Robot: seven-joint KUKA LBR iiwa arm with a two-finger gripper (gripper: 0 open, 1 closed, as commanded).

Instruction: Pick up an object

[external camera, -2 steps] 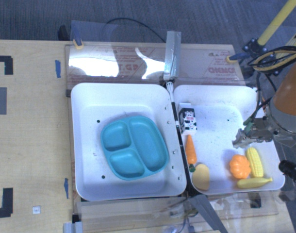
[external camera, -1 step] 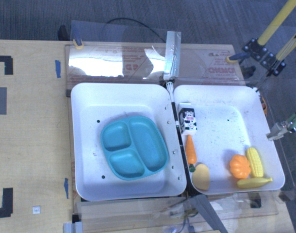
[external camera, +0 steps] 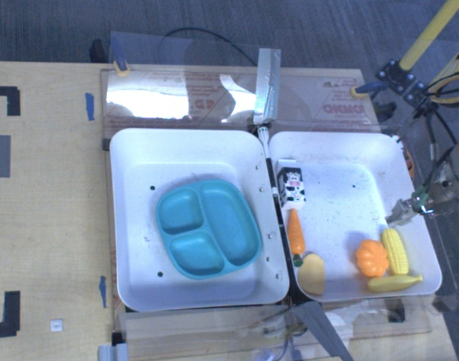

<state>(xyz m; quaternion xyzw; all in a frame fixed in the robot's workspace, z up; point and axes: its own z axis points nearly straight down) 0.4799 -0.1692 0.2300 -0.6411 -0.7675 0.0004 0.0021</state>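
The right bin (external camera: 342,160) holds several toy foods. An orange carrot (external camera: 296,232) lies along its left wall, with a pale yellow pear-shaped fruit (external camera: 312,273) just below it. A small black-and-white carton (external camera: 291,186) sits above the carrot. Near the front right corner an orange pumpkin (external camera: 372,257) touches a yellow corn cob (external camera: 396,250), and a banana (external camera: 394,282) lies in front of them.
The left bin (external camera: 139,164) holds a blue divided plate (external camera: 207,228). A small grey metal piece (external camera: 402,212) sits at the right bin's right rim, with cables and a yellow pole (external camera: 436,25) beyond. A clear panel (external camera: 184,96) stands behind the bins.
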